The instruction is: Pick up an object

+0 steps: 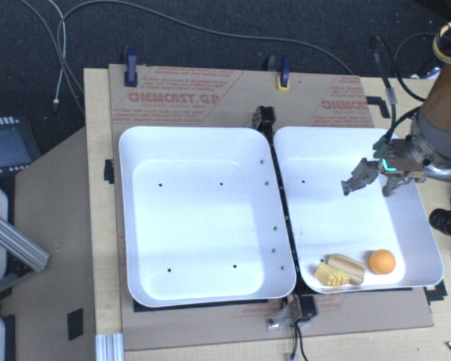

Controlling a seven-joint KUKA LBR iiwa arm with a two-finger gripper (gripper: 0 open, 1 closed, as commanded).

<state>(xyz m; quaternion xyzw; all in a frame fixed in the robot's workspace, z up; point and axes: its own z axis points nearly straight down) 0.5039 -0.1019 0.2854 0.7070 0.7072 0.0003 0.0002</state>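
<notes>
Camera view: hand (375, 177) hangs over the right bin (316, 153), nothing picked yet.
Its fingers (356, 180) are spread apart and grasp nothing. The objects lie in the bin's near end: an orange ball (382, 262), and left of it a tan roll (348, 264) with a yellow corn piece (331, 276) touching it. All sit nearer than the hand; the ball is almost straight nearward, and the roll's long axis runs left-right.
</notes>
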